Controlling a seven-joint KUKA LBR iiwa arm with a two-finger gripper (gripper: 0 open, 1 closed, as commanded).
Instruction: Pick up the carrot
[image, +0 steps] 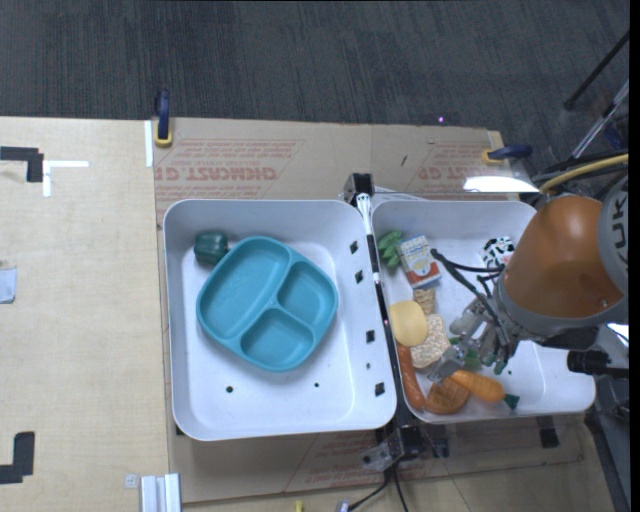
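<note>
The left white bin (262, 420) holds a teal three-section plastic plate (267, 302) near its middle, with a small dark green toy vegetable (211, 246) touching the plate's upper left rim. The right white bin (545, 398) is crowded along its left wall: a green leafy toy (389, 248) at the top, a small printed carton (418, 260) beside it, a pale yellow round toy (408, 322) below that, a speckled beige cracker piece (432, 343), a long red sausage (408, 378) and a brown bun-shaped toy (447, 398) at the lower edge. The orange toy carrot (478, 386) lies near the bin's lower edge, touching the bun, its green tip pointing right. The grey hand (478, 348) sits just above the carrot; whether its fingers are spread or pressed together I cannot tell. The orange-banded arm (560, 262) covers the bin's right part. A black-and-white ball (498, 250) lies at upper right. The left bin has open floor around the plate; brown cardboard surface (260, 160) runs along the top
</note>
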